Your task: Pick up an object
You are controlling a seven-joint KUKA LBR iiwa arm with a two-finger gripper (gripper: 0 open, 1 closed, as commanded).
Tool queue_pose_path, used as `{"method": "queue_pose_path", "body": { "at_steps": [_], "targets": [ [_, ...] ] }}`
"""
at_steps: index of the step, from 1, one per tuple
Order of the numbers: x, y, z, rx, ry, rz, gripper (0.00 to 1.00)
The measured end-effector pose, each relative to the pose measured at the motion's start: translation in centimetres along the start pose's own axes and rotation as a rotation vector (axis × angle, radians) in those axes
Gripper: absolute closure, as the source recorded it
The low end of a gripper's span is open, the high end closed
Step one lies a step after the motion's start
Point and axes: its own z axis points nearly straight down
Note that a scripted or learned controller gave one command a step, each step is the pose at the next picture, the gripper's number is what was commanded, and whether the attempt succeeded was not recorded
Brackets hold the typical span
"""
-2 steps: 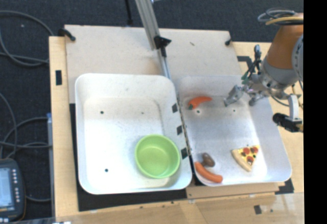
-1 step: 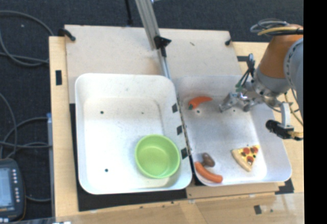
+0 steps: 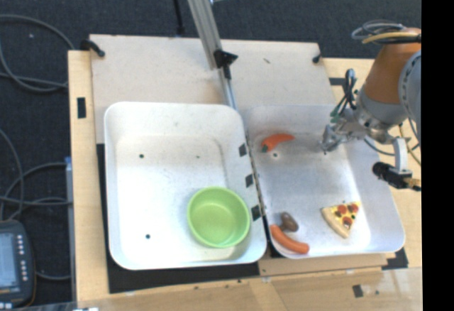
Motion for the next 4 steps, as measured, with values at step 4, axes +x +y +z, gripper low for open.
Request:
{"method": "queue_pose_path", "body": {
  "at_steps": [4],
  "targets": [
    [4.7, 0.4, -14.1, 0.002, 0.006, -0.009, 1.0]
  ]
}}
